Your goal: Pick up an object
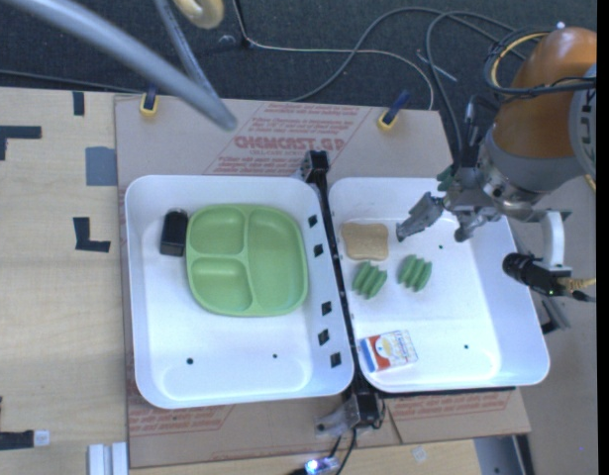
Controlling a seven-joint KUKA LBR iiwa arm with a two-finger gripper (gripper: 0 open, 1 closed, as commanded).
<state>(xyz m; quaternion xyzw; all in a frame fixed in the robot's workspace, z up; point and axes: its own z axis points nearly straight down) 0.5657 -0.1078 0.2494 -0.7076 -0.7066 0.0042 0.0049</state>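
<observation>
My gripper (445,226) hangs over the upper right part of the right bin (502,359), open, with nothing between its two dark fingers (416,218). Left of it lies a tan slice of bread (365,240). Below the bread are two green ridged pieces, one (368,279) nearer the divider and one (415,272) just below and left of the gripper. A small white carton with red and blue print (388,349) lies near the bin's front.
The left bin (151,364) holds a green divided plate (248,259) and a small black block (173,233) beside it. A black clip strip (327,265) runs between the bins. Cables trail across the dark floor behind.
</observation>
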